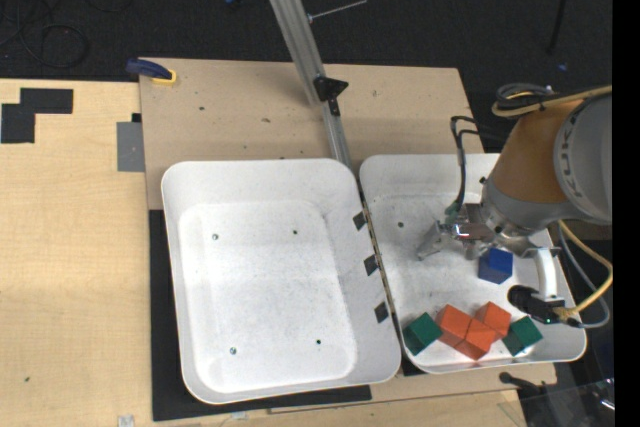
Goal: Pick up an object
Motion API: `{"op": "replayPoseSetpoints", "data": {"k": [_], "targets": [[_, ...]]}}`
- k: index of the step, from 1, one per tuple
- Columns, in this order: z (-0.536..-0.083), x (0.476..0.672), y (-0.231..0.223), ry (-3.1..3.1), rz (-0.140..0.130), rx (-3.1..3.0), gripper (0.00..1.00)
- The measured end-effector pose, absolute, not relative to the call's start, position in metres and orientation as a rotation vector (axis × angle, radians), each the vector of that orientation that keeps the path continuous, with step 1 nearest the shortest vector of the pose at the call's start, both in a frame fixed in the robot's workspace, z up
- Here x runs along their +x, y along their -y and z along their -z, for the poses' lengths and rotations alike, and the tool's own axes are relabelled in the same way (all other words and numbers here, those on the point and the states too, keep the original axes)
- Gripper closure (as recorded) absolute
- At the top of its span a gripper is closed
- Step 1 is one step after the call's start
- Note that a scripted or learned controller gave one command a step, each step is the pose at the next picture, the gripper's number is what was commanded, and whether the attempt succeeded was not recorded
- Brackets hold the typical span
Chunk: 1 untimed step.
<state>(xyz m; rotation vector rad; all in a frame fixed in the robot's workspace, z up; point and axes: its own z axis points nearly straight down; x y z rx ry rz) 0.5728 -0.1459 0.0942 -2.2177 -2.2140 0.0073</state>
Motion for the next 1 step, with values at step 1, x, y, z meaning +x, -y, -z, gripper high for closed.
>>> {"op": "replayPoseSetpoints", "data": {"k": [1], "targets": [[-0.1075, 0.5737, 0.1479, 2.207, -0.003, -2.229, 1.0]]}}
